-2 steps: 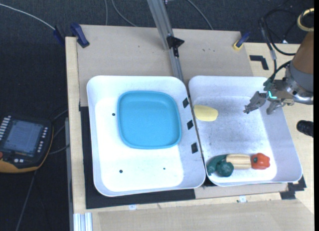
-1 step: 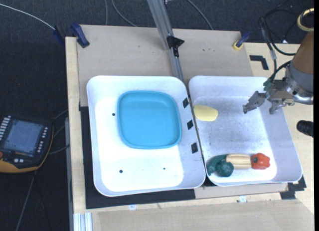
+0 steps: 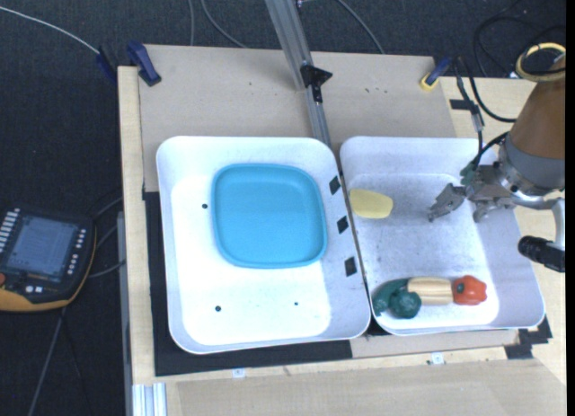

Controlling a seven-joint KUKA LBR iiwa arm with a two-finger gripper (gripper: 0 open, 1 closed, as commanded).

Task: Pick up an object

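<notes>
green toy (image 3: 397,301) beside unlabelled wooden peg (image 3: 430,291)

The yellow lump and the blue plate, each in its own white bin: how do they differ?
The yellow lump is small and rounded; the blue plate is wide, flat and squarish with rounded corners. The lump lies in the right bin, near its left wall; the plate takes up much of the left bin. The gripper hangs over the lump's bin, not the plate's. Both lie flat and untouched.
</notes>
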